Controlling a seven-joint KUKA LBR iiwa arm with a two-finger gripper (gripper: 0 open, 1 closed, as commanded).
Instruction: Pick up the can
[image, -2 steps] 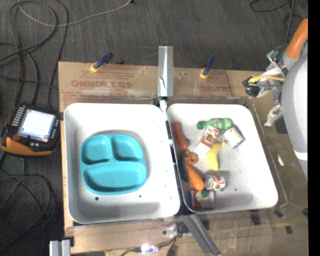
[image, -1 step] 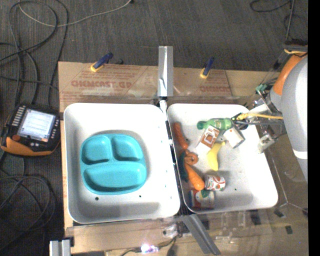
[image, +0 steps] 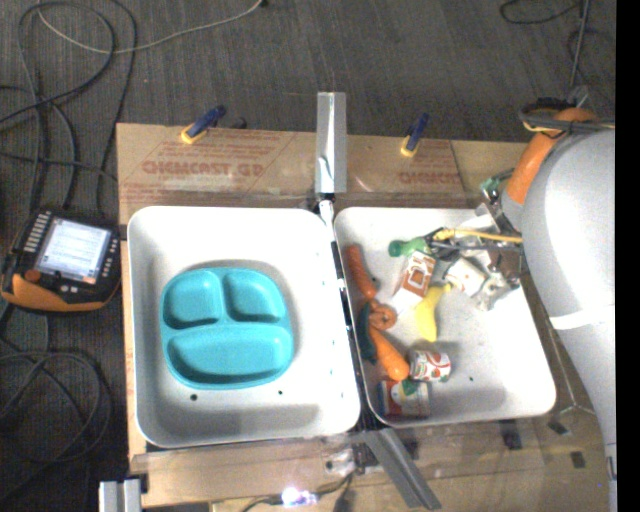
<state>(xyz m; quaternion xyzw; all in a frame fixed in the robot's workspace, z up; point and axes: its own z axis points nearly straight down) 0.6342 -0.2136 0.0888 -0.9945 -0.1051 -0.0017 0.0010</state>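
My arm (image: 585, 250) comes in from the right, its broad grey body over the right bin's (image: 520, 395) right wall, the orange band showing at the top. My fingers (image: 490, 270) hang low over the upper right of that bin, among a jumble of metal parts; I cannot tell whether they are spread or closed, and I see nothing between them.

The can (image: 431, 365) lies on its side near the bin's front, red and white, well apart from my fingers. Its label is too small to read. Just beside it to the left is a carrot (image: 385, 350), with a second carrot (image: 359, 272) further back along the left wall. A small carton (image: 416, 273) and a banana (image: 429, 312) lie between the can and my fingers.

The left bin (image: 140, 300) holds a blue tray (image: 228, 328). On the cardboard (image: 200, 165) behind the bins I read faint red print, something like "CHEMCAST GP".
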